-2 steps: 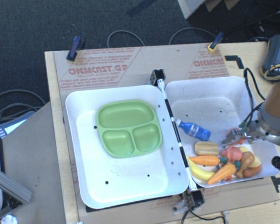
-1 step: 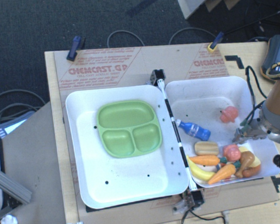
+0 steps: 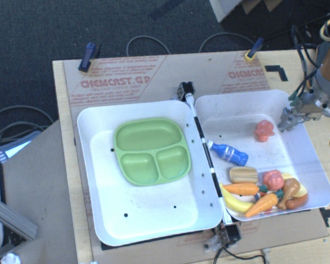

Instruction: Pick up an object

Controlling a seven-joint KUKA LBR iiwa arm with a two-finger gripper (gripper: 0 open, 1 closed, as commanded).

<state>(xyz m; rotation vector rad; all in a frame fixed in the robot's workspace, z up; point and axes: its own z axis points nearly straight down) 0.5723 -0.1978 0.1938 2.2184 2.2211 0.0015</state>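
Note:
My gripper [image 3: 288,120] hangs at the right rim of the right bin [image 3: 240,108], reaching in from the right. Just to its left, apart from it, a pink-red toy fruit [image 3: 264,130] lies on the bin floor. A blue bottle [image 3: 230,153] lies near the bin's left wall. Toy food is piled at the front of this bin: a tan bun [image 3: 243,174], two orange carrots [image 3: 241,189] [image 3: 263,204], a yellow banana [image 3: 234,203], a red fruit [image 3: 273,179] and a brown pear-like piece [image 3: 292,187]. Nothing shows in the gripper.
The left bin [image 3: 100,179] holds a green divided plate [image 3: 153,150]. A black divider bar [image 3: 202,148] runs between the bins. Clamps [image 3: 87,56] [image 3: 254,48] sit on the board's far edge. Cables [image 3: 303,49] hang at the right behind the arm.

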